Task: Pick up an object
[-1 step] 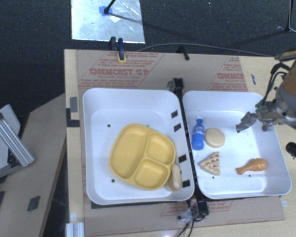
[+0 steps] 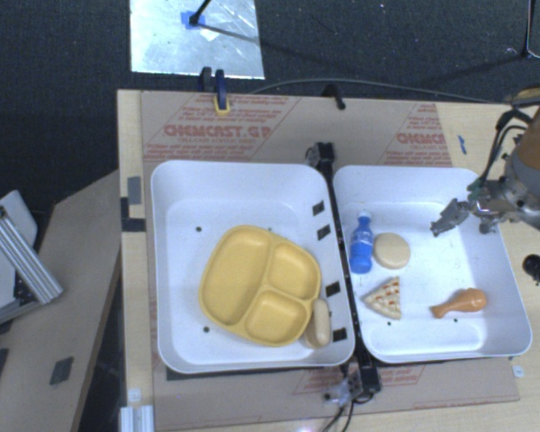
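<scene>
Nearest me the drumstick (image 2: 459, 303) lies untouched; my hand (image 2: 463, 214) hovers open above, approaching, and must descend next.

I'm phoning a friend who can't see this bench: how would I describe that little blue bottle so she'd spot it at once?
Start at the right-hand white bin. Look along its left wall, near the divider: the blue bottle lies there, white cap pointing away, beside a round cream biscuit. It is the one blue thing among tan and orange toy foods.
</scene>
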